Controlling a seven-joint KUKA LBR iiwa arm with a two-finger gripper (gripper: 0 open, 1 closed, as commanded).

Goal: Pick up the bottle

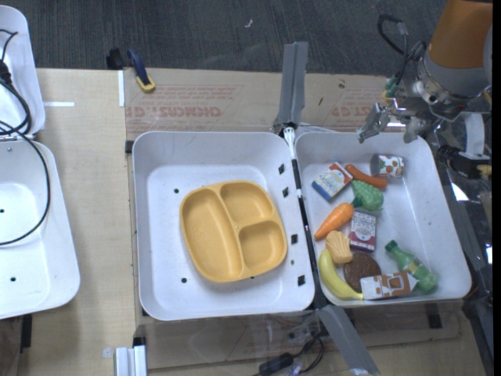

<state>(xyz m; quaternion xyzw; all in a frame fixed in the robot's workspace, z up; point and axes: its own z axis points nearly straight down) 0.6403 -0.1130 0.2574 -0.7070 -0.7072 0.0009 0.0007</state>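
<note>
A pale wooden bench (86, 131) carries two shallow white bins side by side. In the right white bin (445, 210), the small green plastic bottle (411, 265) lies on its side near the front right corner, just right of a brown round cookie (362, 270). The claw (394, 128) hovers over that bin's back edge, fingers spread and gripping nothing.

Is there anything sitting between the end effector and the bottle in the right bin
Nothing blocks it from above. The end effector is over the right bin's far rim; the green bottle lies near the front right corner. A can and other toys lie in the bin between them, and a small carton touches the bottle's front side.
</note>
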